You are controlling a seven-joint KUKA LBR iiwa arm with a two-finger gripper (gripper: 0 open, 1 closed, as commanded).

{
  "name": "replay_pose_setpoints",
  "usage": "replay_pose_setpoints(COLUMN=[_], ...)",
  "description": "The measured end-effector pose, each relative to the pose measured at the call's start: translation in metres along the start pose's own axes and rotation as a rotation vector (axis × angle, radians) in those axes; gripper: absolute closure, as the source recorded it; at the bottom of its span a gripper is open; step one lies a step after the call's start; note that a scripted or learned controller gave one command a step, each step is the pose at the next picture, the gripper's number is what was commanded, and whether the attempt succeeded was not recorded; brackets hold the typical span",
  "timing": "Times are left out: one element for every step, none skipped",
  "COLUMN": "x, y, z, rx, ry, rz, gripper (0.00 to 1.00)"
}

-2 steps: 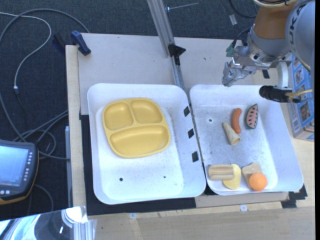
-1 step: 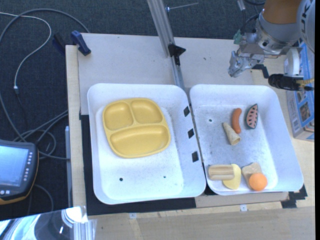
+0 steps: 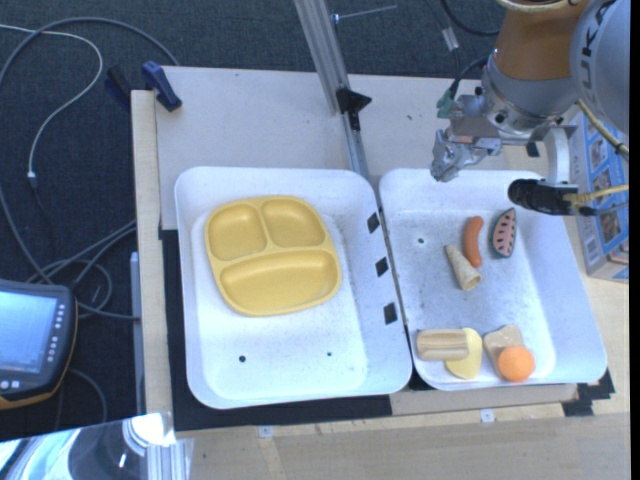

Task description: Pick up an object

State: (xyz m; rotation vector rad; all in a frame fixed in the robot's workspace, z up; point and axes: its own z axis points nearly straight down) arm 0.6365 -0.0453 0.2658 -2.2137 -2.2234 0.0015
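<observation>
Two smooth white plastic bins [image 3: 285, 368] sit side by side. The left holds a yellow three-part plastic plate [image 3: 272, 254]. The shiny metal end effector [image 3: 452, 160] hangs at 12 o'clock of the right bin, pinching nothing; its gap is unclear. A round orange ball [image 3: 516, 364] lies at 5 o'clock.

Grey arm [image 3: 545, 48], hand [image 3: 452, 160] lowered.

Your table [image 3: 250, 108] with two white bins.
You have the left bin [image 3: 200, 368] and right bin [image 3: 580, 298] side by side, a blue clamp [image 3: 160, 85] upper left.
</observation>
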Motion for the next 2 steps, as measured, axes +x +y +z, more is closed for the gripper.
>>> replay_pose_setpoints(x=[0.053,0.101], y=[-0.029,-0.064], z=[0.014,0.013], rx=[0.002,0.002], ry=[0.001,0.001], rz=[-0.001,-0.002], gripper=[1.00,1.00])
